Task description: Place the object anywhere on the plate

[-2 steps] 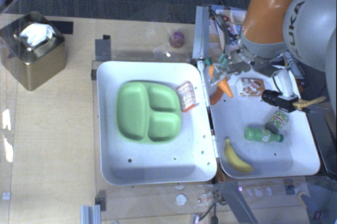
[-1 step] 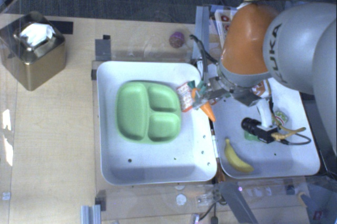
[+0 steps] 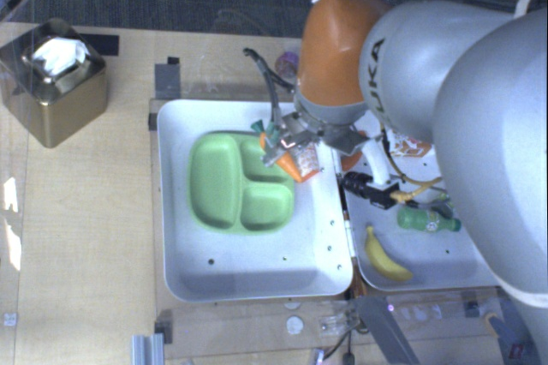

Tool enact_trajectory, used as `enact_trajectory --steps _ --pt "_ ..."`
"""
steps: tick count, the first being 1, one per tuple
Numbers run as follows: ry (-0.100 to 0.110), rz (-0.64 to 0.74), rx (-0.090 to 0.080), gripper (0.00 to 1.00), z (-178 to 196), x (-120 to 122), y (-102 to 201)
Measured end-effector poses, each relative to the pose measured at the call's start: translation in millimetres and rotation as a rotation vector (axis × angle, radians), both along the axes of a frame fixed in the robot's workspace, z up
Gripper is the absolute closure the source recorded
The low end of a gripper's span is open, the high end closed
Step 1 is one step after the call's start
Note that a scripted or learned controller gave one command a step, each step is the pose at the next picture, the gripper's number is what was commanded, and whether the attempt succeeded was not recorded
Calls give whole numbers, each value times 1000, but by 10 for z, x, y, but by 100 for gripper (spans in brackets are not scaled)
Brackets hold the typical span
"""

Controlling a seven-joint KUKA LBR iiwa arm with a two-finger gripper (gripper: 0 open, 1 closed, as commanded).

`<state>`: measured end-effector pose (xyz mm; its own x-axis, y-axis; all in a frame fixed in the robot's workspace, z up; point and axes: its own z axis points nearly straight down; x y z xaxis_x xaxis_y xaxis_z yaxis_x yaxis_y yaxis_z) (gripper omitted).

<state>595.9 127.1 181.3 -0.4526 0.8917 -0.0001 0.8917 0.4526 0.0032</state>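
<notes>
Gripper (image 3: 282, 146) hangs over the plate's (image 3: 227, 183) right edge in the left bin (image 3: 248, 273), fingers clamped on an orange object (image 3: 301, 166), held above the plate so release would land it there.

Robot lab: KUKA arm (image 3: 445, 63), bins (image 3: 171, 269).
</notes>
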Motion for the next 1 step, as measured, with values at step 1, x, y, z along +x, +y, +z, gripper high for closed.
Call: enact_trajectory --steps 1 --pt "-1 -1 0 0 2 2 -3"
